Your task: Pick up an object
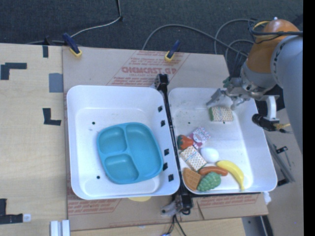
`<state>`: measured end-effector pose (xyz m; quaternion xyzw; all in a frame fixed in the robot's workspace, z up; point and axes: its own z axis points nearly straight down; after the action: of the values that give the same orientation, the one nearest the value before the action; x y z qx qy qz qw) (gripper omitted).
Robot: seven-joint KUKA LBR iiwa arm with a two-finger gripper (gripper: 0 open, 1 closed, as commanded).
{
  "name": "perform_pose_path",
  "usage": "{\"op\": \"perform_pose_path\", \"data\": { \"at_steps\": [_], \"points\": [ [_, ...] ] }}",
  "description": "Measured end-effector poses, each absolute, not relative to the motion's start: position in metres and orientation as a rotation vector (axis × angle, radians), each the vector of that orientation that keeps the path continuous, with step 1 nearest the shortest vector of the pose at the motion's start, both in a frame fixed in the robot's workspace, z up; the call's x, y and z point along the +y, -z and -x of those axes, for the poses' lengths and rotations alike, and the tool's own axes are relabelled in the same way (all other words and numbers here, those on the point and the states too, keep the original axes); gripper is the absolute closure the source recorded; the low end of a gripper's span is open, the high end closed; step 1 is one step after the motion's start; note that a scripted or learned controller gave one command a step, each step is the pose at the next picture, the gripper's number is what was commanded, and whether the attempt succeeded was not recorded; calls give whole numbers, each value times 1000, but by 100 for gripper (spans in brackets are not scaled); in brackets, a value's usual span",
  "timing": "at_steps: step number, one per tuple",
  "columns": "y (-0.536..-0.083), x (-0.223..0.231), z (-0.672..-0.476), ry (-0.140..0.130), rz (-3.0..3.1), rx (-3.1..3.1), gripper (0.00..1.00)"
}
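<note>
My gripper (226,99) hovers over the far part of the right bin (256,146), its two grey fingers spread open. Just in front of it a small tan and green sandwich piece (221,114) lies on the bin floor, apart from the fingertips. Nearer the front lie a yellow banana (233,171), a white egg (210,155), a checked cracker (193,157), a sausage (213,170), a green bumpy piece (209,182), a brown cookie (191,178), a red piece (185,141) and a wrapped candy (201,135). Nothing sits between the fingers.
The left bin (83,112) holds a blue divided plate (130,152). A black clip divider (163,90) joins the two bins. Cables loop behind the bench, and the arm's orange band (278,27) rises at the right.
</note>
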<state>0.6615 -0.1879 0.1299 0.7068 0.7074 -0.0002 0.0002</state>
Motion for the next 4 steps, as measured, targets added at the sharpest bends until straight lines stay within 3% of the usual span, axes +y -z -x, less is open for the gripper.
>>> {"op": "perform_pose_path", "data": {
  "at_steps": [1, 2, 3, 4],
  "points": [
    [-121, -145, -650, 2, -2220, 2224, 0],
    [-128, -178, -661, 1, -2220, 2222, 0],
    [-124, -169, -645, 3, -2221, 2222, 0],
    [-137, -188, -656, 1, -2220, 2222, 0]
  ]
}}
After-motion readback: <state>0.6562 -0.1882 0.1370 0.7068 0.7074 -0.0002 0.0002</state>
